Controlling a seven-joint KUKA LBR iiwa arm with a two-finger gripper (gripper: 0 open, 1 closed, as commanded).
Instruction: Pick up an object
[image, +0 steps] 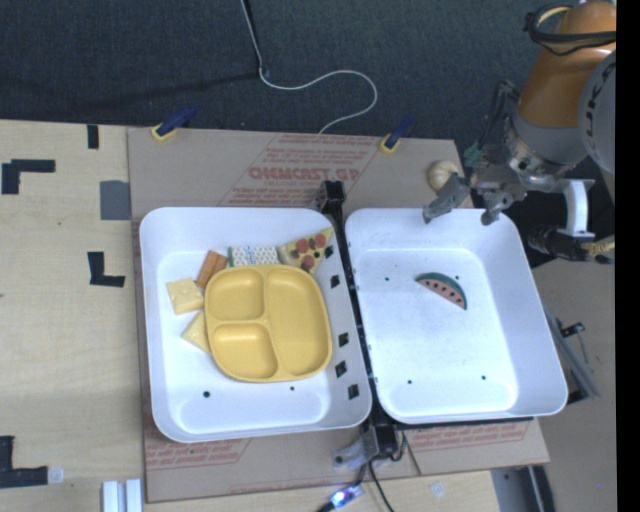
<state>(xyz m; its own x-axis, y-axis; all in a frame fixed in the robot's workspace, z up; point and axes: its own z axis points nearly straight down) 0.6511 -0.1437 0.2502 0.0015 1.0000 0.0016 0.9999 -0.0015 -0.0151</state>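
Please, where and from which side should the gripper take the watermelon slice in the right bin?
The watermelon slice lies flat, alone in the right bin. Probably best: come straight down and close across its narrow width, green curved rind to straight red edge, near the middle. The gripper hangs open above the bin's far edge.

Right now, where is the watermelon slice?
The watermelon slice lies alone in the right bin, toward its far side, below the hand.

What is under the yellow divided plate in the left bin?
Tucked partly under the yellow divided plastic plate: tan cracker-like squares at its left edge and a pizza-slice toy behind it. Anything fully beneath is hidden.
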